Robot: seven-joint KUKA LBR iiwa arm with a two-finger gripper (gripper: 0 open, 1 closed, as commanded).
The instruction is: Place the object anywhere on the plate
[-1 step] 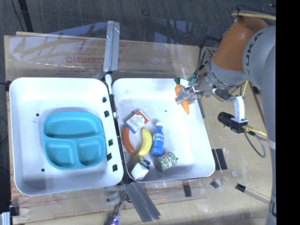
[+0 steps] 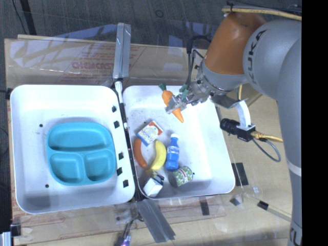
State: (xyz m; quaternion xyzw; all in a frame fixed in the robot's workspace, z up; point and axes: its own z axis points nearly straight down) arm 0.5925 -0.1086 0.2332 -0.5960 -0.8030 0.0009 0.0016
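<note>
An orange toy carrot [image 2: 177, 115] with a green top sits at the back of the right bin [image 2: 215, 152], slanting down to the right. My gripper [image 2: 175, 102] is over its middle, and the fingers are shut on the carrot, with both ends sticking out. The blue three-compartment plate [image 2: 81, 152] lies in the left bin [image 2: 31, 106], well to the left of the gripper, with nothing on it.
The right bin also holds a small carton [image 2: 148, 134], a banana [image 2: 160, 155], a sausage [image 2: 139, 152], a blue bottle [image 2: 172, 152], a green can [image 2: 182, 176] and a white cup [image 2: 152, 185]. A divider ridge [image 2: 121, 122] separates the bins. A cable plug [image 2: 237, 127] hangs at right.
</note>
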